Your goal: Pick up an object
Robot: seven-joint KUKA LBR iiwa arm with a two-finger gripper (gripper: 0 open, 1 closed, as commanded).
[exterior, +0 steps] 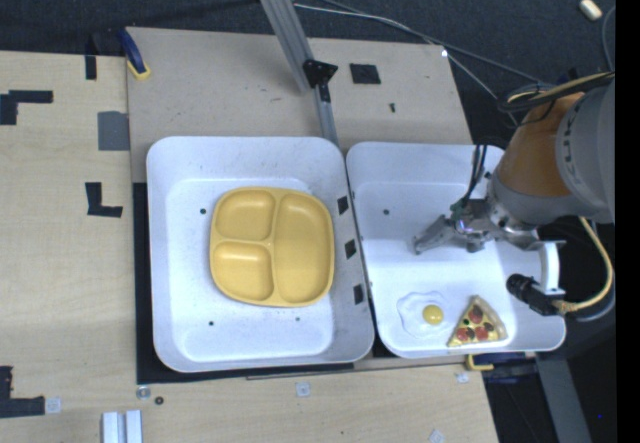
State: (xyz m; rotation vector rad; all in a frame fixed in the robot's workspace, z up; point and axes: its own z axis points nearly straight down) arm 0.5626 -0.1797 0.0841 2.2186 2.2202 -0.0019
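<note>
Gripper (pixel 425 241) hangs low over the right bin (pixel 400 176), near that bin's middle, pointing toward the left bin (pixel 175 231). Its two grey fingers (pixel 432 236) reach leftward from the wrist and seem to meet at a narrow tip, but whether they are apart or together I cannot tell at this size. Nothing shows between them. Behind the fingers, the arm (pixel 545 156) comes in from the right, with its orange band above the wrist and a dark cable looping around its lower side.

Two toy foods lie in the right bin along its near edge, below the gripper and apart from it. One is a fried egg (pixel 425 312), white with a yellow yolk. Just beside it to the right lies a pizza slice (pixel 477 323), a wedge with red spots and a tan crust, close to the egg; whether they touch is unclear.

Over in the left bin, a yellow plate (pixel 271 246) with three compartments sits roughly in the middle, lying flat. A grey pole (pixel 280 6) slants down from the top toward the gap between the bins. Both bins rest on a tan bench (pixel 60 231) marked with bits of dark tape.
</note>
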